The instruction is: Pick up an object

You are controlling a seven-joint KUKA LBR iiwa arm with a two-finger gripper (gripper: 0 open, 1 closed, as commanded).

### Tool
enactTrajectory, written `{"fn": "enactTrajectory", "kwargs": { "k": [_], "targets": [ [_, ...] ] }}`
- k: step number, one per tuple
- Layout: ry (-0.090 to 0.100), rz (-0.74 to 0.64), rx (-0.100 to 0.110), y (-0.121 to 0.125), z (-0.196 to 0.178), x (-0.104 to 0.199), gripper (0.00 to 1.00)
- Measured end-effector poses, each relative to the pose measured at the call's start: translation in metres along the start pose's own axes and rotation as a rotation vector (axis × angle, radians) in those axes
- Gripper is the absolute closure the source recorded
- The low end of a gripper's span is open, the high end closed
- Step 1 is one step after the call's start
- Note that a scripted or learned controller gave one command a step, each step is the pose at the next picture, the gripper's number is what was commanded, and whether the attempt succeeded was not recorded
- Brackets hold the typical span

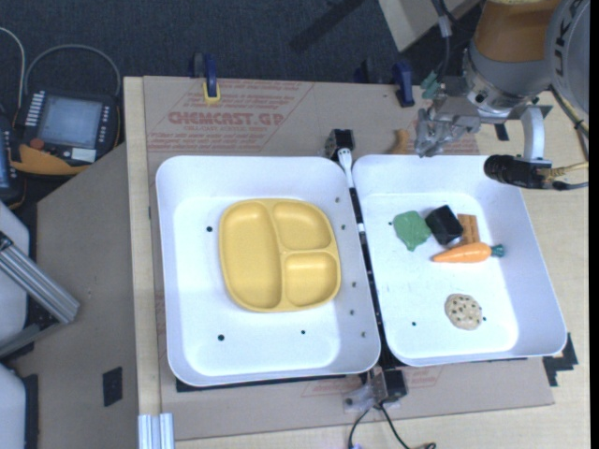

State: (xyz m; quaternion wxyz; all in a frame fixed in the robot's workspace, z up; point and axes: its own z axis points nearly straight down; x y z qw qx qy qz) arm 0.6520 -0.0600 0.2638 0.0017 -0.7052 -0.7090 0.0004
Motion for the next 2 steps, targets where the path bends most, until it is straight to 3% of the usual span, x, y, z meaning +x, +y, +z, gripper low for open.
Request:
{"fn": "enactTrajectory", "kwargs": {
  "k": [2],
  "targets": [
    [0.000, 0.000, 0.002, -0.030, 0.031, 0.109, 1.00]
  ]
}}
